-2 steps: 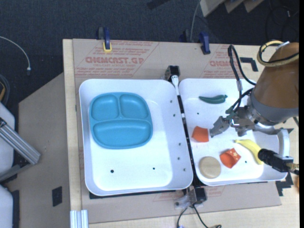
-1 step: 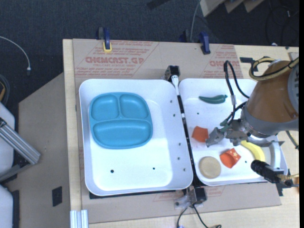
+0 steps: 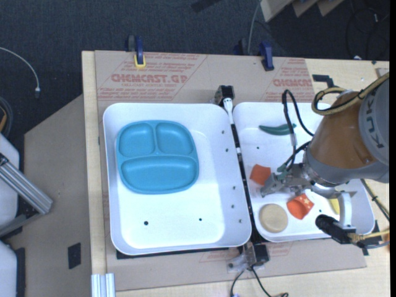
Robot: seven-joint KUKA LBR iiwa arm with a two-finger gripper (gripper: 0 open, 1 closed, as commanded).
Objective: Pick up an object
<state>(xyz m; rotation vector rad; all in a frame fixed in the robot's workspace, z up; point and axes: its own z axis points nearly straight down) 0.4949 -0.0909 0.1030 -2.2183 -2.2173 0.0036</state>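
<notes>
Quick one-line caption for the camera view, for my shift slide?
KUKA arm's claw low in the right bin among orange blocks and a beige disc; blue divided plate in left bin.

The left bin [image 3: 124,215] has lots of open floor below the blue plate [image 3: 158,156]. The right bin [image 3: 247,119] is crowded with toys and the arm [image 3: 346,144].

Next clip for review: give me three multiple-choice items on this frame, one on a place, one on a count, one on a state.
1. The blue divided plate lies in:
A. the left bin
B. the right bin
C. the cardboard

2. Compartments in the plate:
A. two
B. three
C. five

3. The gripper is:
A. raised over the left bin
B. outside both bins
C. low in the right bin, beside the orange block

Answers: 1 A, it sits on the left bin floor. 2 B, two small and one large. 3 C, its tip is beside the block.
</notes>
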